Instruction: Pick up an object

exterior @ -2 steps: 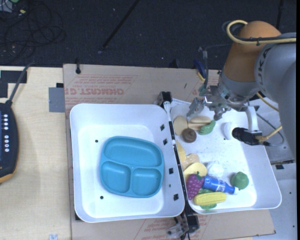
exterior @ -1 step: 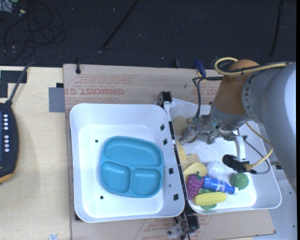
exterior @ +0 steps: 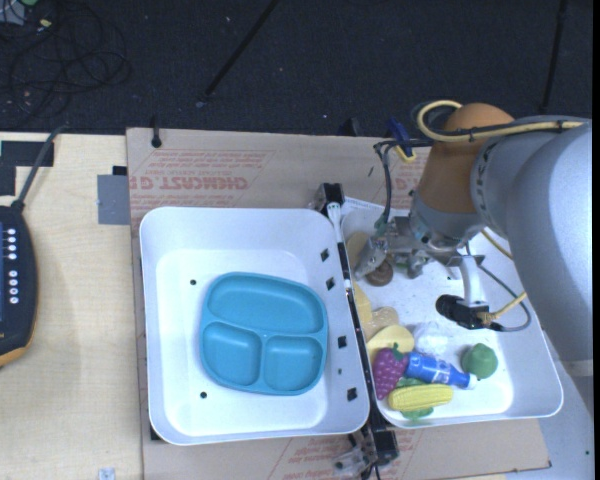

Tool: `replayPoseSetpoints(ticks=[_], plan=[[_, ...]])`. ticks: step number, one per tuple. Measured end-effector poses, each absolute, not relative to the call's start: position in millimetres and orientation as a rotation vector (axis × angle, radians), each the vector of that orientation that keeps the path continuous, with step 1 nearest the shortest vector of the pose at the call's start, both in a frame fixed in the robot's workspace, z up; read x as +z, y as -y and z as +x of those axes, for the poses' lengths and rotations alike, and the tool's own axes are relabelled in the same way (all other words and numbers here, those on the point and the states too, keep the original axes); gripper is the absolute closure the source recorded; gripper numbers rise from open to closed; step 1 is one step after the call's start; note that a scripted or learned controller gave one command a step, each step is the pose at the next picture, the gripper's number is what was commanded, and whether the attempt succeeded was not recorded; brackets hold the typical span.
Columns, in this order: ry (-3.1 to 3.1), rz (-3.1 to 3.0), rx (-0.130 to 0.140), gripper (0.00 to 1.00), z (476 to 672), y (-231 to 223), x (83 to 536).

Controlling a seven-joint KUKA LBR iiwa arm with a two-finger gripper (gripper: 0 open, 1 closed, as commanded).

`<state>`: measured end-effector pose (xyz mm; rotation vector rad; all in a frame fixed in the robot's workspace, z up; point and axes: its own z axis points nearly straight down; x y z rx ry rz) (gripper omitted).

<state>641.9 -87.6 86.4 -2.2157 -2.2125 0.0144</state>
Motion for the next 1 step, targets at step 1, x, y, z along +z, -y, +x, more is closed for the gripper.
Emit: replayPoseSetpoints(ticks=[1], plan=[[2.215,-2.218,0.012,0.00,642.0,83.3,86.6]])
